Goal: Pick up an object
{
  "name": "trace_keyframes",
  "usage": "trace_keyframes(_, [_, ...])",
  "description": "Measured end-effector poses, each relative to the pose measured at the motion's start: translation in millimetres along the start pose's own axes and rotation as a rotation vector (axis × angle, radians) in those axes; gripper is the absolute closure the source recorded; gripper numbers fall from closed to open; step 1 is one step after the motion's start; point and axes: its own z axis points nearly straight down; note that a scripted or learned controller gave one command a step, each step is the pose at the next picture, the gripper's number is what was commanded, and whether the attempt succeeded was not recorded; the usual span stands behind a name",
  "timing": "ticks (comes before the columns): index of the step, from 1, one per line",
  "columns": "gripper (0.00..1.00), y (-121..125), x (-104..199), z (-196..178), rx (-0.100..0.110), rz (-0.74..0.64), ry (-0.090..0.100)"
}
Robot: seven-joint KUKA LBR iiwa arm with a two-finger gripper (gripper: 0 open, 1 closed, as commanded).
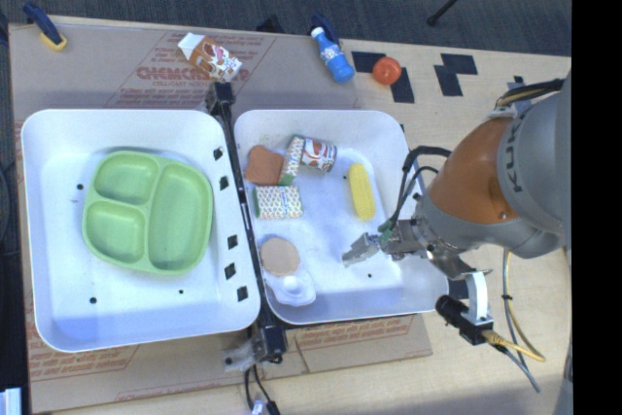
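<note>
I've got the gripper (358, 250) low inside the right bin (389, 133), over bare white floor below the corn cob (361, 190), and I'll use that cob as my reference. From this angle I cannot tell the state of the tool; nothing shows in its grasp. The cob lies lengthwise, yellow, just above the tool tip and apart from it.

To the left of the cob a can (312, 154) with a red and white label lies on its side. Further left of the cob a brown bread slice (262, 165) rests flat, and under that, a small patterned box (279, 201) in green and yellow. Down and left of the cob a round tan cookie-like disc (280, 255) sits by the bin's left wall, with a white cup-like piece (293, 290) just below it.

Well left of the cob, in the left bin (49, 151), lies a green divided plate (148, 210). Above the cob, outside the bins on the cardboard (292, 63), I see a blue bottle (333, 55), an orange ball (387, 70) and a small carton (209, 55).
</note>
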Motion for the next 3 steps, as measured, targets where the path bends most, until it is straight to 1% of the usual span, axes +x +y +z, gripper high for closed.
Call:
trace_keyframes(1, [0.0,27.7,29.1,12.3,-0.001,-0.003,-0.002])
trace_keyframes(2, [1.0,27.8,29.2,2.3,0.001,-0.006,-0.001])
trace_keyframes(3, [1.0,0.4,-0.9,-89.4,-0.004,0.001,-0.003])
